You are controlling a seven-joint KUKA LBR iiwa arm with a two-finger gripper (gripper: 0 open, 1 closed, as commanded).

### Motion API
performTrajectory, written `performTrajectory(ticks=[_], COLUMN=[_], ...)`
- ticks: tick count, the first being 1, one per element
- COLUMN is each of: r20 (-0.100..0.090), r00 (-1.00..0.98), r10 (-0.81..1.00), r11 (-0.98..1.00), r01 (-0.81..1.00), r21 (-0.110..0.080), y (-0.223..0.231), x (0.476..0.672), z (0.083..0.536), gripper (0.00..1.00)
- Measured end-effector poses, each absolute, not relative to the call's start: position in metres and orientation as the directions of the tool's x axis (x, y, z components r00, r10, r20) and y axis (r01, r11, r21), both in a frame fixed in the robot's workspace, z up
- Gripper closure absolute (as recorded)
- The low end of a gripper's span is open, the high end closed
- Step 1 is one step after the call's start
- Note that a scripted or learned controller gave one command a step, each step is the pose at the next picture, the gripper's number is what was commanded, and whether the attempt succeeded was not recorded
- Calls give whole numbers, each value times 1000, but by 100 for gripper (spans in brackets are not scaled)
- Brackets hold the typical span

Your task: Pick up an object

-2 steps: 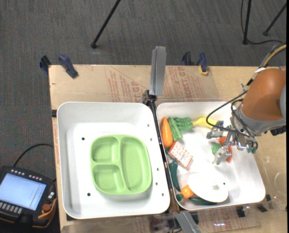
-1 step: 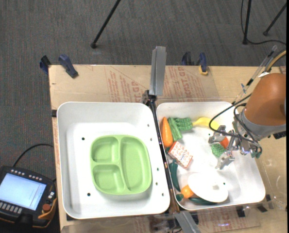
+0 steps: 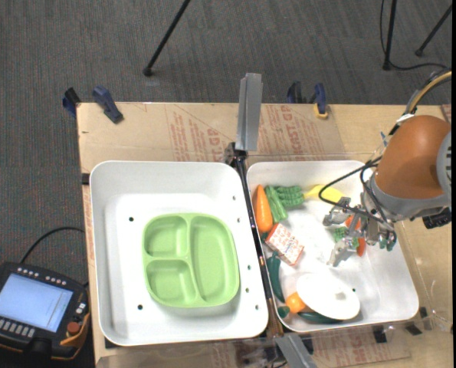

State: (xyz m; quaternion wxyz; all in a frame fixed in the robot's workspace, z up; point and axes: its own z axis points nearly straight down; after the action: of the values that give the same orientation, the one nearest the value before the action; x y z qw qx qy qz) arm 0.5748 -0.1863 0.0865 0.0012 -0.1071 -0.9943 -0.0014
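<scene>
My gripper (image 3: 353, 238) hangs low over the right part of the right bin (image 3: 388, 294), below the orange wrist band. Small orange and green bits show at its tip; I cannot tell whether they are an object or part of the tool. To its left lie an orange carrot (image 3: 263, 208), a green leafy toy (image 3: 287, 196), a yellow piece (image 3: 319, 192) and a red-and-white packet (image 3: 285, 244). A white dish (image 3: 329, 296) sits at the bin's front, with a dark green item (image 3: 276, 276) and a small orange piece (image 3: 294, 303) beside it.
The left bin (image 3: 113, 198) holds a light green divided plate (image 3: 190, 261). A grey upright post (image 3: 249, 117) stands behind the wall between the bins. A teach pendant (image 3: 32, 301) lies at the lower left, off the bench.
</scene>
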Motion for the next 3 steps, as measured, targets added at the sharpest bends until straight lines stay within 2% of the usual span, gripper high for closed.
performTrajectory(ticks=[1, 2, 3], r20=[-1, -2, -4], r00=[-986, -988, -996], r10=[167, 153, 87], r11=[986, 988, 996], r01=[167, 153, 87], r21=[1, 1, 0], y=[-200, -195, -210], x=[573, 582, 588], z=[87, 87, 87], gripper=[0, 0, 0])
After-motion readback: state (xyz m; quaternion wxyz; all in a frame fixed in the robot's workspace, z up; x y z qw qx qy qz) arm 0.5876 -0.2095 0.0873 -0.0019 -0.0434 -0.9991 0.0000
